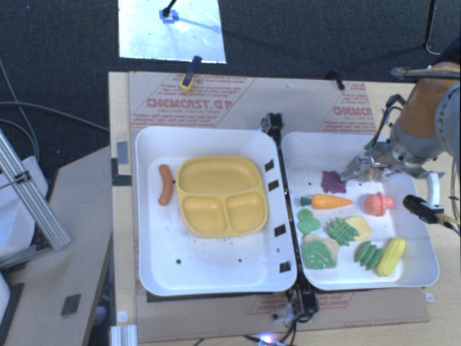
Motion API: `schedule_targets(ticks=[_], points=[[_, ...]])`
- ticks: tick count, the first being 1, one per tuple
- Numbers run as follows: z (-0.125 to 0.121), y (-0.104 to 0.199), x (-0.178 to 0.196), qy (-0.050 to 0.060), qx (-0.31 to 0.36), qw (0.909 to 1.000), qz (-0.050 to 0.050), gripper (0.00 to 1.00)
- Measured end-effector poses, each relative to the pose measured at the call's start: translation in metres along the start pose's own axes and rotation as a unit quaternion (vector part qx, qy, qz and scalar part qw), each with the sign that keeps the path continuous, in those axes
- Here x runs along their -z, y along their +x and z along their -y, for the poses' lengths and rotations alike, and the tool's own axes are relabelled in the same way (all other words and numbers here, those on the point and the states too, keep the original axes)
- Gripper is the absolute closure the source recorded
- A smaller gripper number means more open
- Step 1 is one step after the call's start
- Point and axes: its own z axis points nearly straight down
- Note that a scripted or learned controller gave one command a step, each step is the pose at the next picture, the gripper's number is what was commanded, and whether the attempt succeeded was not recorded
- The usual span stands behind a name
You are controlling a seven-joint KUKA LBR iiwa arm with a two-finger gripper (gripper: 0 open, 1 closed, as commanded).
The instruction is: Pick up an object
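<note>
A grey arm with an orange band reaches in from the right of the frame, its gripper [362,166] hanging low over the upper part of the right-hand white bin [425,269]; whether the jaws are spread or pressed together cannot be told from this angle, and nothing can be seen between them. Just to the lower left of the gripper lies a purple bunch of grapes [333,182]. Below it an orange carrot [330,202] lies across the bin, with a pink-red toy fruit [376,204] to its right. Toward the bottom of the bin sit a green leafy piece [308,221], a ridged green piece [340,231] touching a pale yellow piece [360,226], a green-and-cream vegetable [318,253], a green bean pod [368,254] and a yellow corn cob [391,256], the last two side by side. In the left-hand white bin [216,280] at centre frame, a yellow divided plate [220,194] lies flat, and a small orange-red sausage [166,184] lies just to its left. Both bins rest on a desk [238,99] covered with printed board.
</note>
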Motion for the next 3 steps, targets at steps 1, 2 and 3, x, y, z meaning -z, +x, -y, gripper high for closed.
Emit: schedule_targets(ticks=[1, 2, 3], points=[[-0.005, 0.002, 0.017, -0.006, 0.003, 1.0, 0.001, 1.0], [-0.036, 0.101, 0.003, -0.002, 0.007, 1.0, 0.0, 1.0], [-0.035, 0.178, 0.11, -0.009, 0.008, 0.9999, -0.001, 1.0]])
